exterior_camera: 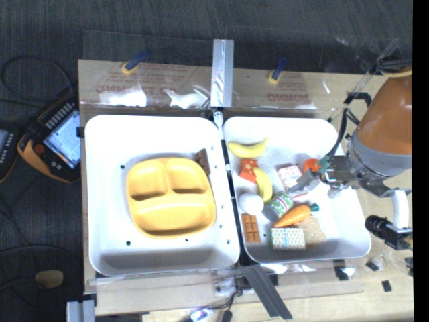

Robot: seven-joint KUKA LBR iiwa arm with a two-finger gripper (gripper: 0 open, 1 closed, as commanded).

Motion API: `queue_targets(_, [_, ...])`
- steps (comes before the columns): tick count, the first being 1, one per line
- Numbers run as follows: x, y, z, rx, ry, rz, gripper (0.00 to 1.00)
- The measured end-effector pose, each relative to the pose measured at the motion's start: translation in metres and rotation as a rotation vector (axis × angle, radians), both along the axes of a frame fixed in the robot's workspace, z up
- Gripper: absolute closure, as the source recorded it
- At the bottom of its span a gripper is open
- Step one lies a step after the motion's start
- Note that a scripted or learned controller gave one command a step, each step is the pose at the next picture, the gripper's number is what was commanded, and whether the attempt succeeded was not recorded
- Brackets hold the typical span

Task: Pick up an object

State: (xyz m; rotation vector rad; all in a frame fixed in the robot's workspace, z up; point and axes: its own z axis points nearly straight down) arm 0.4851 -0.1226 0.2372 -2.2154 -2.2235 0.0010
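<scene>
Reaching into the right bin [348,243], the hand [310,182] hovered low over the toys; whether it was apart or together I couldn't tell. Nothing looked lifted; the carrot [293,215] lay just below it.

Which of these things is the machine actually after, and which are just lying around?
For the job: tool; toy food in the right bin, such as banana, carrot, white egg.

Lying about: yellow tray in the left bin; handheld controller.

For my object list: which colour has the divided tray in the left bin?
Yellow. The divided tray shows clearly in the camera view.
</scene>
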Motion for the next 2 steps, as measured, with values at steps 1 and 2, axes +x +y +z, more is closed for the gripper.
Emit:
queue_targets(1, [0.053, 0.044, -0.054, 0.0, -0.001, 0.243, 0.0])
queue_targets(2, [0.037, 0.071, -0.021, 0.0, -0.001, 0.289, 0.0])
